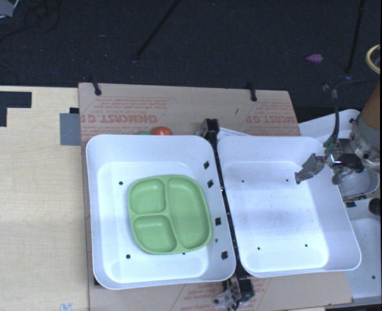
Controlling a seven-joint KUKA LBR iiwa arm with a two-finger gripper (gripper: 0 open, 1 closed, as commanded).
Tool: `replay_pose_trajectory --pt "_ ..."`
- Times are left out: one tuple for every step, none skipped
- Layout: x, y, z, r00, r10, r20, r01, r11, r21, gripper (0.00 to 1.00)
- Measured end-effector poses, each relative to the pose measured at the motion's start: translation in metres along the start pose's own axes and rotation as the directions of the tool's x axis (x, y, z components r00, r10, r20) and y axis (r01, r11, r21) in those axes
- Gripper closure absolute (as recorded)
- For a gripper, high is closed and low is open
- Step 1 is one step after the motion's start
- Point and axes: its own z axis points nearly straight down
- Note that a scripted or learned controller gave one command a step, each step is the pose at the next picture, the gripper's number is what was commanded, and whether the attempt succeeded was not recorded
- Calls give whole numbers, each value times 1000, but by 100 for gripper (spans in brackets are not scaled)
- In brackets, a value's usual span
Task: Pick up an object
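Two white bins (107, 271) sit side by side. A green sectioned plate (169, 213) lies flat in the left bin. The gripper (311, 168) hovers over the right bin's far right edge; its grip I can't tell.

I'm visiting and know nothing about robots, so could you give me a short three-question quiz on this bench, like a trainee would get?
1. True or false: the green divided plate lies in the left bin.
2. How many compartments does the plate have?
A) two B) three C) four
3. Over which bin's edge does the gripper sit?

Key:
1. True.
2. B, three.
3. The right bin, near its upper right edge, with nothing visible between its fingers.
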Motion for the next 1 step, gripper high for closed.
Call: replay_pose_trajectory --pt "0 2 -7 1000 -2 3 2 1000 -13 0"
